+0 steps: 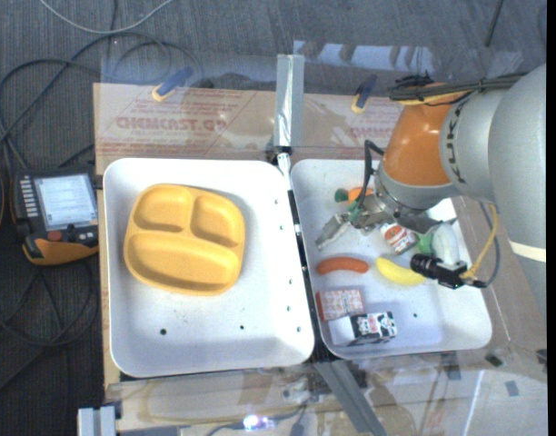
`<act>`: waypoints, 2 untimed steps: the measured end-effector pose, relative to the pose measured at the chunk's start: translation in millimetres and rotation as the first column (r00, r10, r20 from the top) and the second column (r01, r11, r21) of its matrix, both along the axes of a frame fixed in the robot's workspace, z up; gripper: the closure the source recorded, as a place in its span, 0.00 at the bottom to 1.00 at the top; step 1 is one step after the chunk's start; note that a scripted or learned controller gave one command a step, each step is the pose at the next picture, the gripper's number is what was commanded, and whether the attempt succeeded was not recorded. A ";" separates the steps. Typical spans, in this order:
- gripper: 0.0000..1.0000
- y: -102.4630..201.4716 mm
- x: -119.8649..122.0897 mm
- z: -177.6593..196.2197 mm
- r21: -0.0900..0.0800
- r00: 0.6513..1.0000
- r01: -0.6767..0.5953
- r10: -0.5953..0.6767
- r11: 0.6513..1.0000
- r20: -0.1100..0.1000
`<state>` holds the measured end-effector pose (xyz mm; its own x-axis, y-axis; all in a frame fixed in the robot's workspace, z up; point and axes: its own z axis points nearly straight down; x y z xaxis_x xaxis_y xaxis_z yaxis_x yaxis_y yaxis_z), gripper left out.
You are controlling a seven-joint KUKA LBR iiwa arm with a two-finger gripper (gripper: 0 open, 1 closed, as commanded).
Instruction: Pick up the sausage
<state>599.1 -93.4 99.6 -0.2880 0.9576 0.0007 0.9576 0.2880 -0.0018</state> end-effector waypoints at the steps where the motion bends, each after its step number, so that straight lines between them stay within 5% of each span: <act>1: 1.00 1.6 0.2 8.5 0.004 1.000 0.000 0.000 1.000 0.000; 2: 0.00 1.5 0.1 8.5 0.003 1.000 0.000 0.000 1.000 0.000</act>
<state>599.2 -91.8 108.1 -0.2883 0.9575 0.0041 0.9575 0.2883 -0.0013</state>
